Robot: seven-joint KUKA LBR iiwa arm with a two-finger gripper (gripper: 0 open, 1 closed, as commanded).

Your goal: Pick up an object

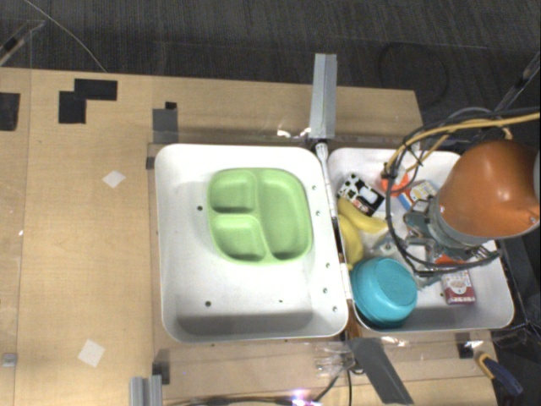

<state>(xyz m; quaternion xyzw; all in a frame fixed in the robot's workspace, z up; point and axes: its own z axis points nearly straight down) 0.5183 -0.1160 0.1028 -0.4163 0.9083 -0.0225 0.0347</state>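
— What is seen in the left bin point(177, 252)?
— A green divided tray point(258, 214) is laid flat in it, near the middle.
— And the right bin point(499, 307)?
— A blue bowl point(385, 292) is set at its near left corner, a banana point(357, 225) is laid just behind it, and a small red box point(458, 290) is seen to the right. The arm point(490, 189) is lowered over this bin — the gripper is hidden beneath it, so its state cannot be told.

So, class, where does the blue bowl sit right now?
The blue bowl sits in the right bin, at its lower left corner, just below the banana.
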